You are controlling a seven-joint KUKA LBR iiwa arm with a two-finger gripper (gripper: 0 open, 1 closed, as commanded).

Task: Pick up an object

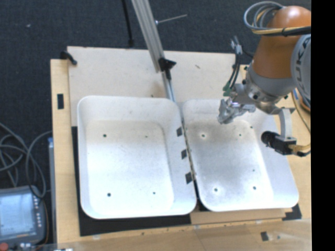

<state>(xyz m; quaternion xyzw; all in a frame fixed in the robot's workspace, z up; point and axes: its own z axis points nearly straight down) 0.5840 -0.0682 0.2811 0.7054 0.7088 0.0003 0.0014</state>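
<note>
My gripper (226,115) hangs over the far left part of the right bin (261,192), close to its back wall. The grey arm with the orange band (277,41) comes in from the upper right. Below the gripper I see the bin's white, speckled floor with a few small dark holes. Nothing shows between the gripper and the floor. The left bin (131,156) lies apart from the gripper, to its left, and shows the same speckled floor.
A slanted aluminium post (149,30) rises from the bench behind the seam between the bins. Small dark clips (184,153) sit along that seam. The wooden bench (115,67) extends behind both bins. A small screen (18,213) sits off the bench at lower left.
</note>
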